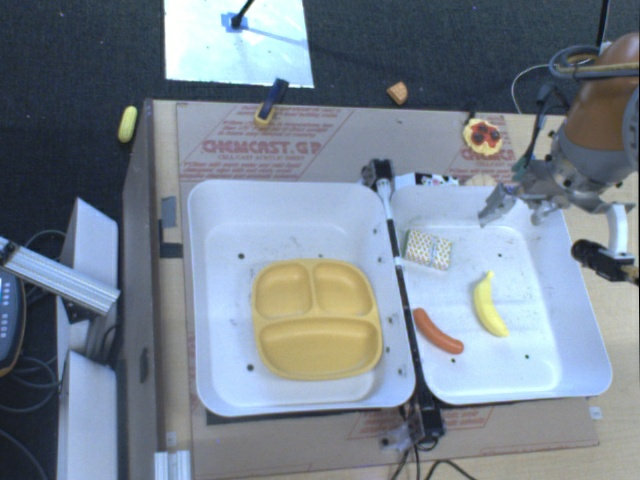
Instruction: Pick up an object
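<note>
3 loose objects sat in the right bin (570,298): a banana (489,306) right of centre, lying roughly along the bin's length; a sausage (438,331) just left of it and nearer the front, angled; and a small patterned block (427,250) near the back-left, close to the divider. All 3 lay apart from each other, none touching. No object was between the fingers.

The gripper (514,204) hung over the back edge of the right bin, well apart from the banana and sausage, nearer the patterned block but still clear of it. 2 fingers showed, spread apart with a visible gap, one finger (496,206) pointing down-left toward the bin's rear wall. Nothing was clamped in it. The arm (600,108) entered from the right, orange band above the grey wrist.

The left bin (225,268) held a yellow divided plate (317,319) with 3 compartments, sitting centre-front, all compartments bare.

Outside the bins: a small pizza toy (483,135) lay on the bench board behind the right bin, left of the wrist. A yellow-and-blue item (269,103) rested at the board's back edge. An orange piece (398,93) and a yellow piece (127,124) lay on the dark floor beyond the bench. A pale sheet (236,28) lay on the floor further back.
</note>
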`<move>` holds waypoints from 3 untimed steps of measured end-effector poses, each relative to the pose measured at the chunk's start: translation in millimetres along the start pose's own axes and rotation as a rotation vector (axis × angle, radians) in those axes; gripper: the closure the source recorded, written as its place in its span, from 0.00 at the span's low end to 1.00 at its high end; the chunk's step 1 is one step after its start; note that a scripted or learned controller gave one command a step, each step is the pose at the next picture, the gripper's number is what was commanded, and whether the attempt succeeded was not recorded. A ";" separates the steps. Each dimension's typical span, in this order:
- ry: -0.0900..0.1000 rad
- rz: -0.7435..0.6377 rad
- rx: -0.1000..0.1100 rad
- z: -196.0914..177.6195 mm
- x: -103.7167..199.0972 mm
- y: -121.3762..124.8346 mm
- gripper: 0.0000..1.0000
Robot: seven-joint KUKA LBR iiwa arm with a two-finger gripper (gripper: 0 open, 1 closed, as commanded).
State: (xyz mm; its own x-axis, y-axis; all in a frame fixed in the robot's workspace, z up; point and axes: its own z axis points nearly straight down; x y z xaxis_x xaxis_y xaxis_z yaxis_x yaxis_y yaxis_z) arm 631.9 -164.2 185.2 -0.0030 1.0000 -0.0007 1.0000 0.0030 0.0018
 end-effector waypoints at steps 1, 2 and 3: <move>0.001 0.001 0.002 58.3 8.5 -39.2 0.00; 0.001 0.002 0.002 101.2 23.3 -74.0 0.00; 0.001 0.002 -0.001 90.4 23.0 -73.0 1.00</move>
State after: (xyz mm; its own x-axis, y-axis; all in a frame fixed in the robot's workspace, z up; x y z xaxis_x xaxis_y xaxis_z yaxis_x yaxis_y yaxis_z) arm 558.9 -141.5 94.7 -0.0015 1.0000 -0.0001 1.0000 0.0015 0.0027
